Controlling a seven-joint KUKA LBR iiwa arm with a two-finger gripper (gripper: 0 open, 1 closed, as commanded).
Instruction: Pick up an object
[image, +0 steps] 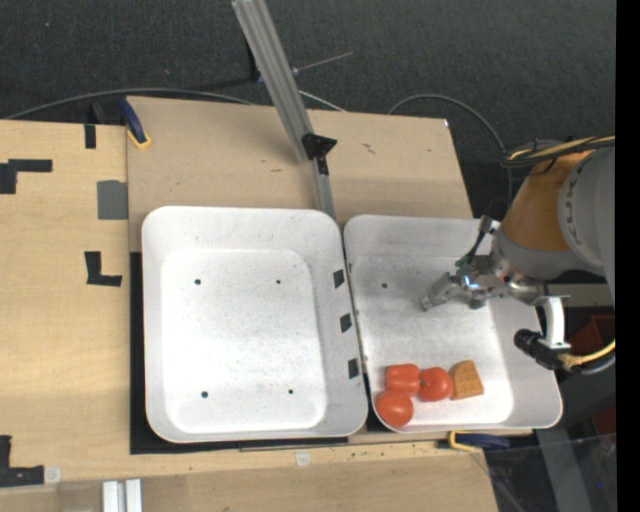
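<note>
In the right bin (400, 250), along its near edge, lie a red block (402, 377), a red rounded piece (434, 384), another red rounded piece (394, 407) at the near-left corner, and a tan waffle-like block (466, 380). My gripper (438, 293) hangs over the middle of the right bin, pointing left, well above and behind these objects. Nothing shows between its fingers.
The left bin (240, 320) sits beside the right one, joined by black clips. A slanted metal pole (285, 85) rises behind the bins. The arm's grey and orange body (555, 215) fills the right side, with cables (555, 350) near the right bin's edge.
</note>
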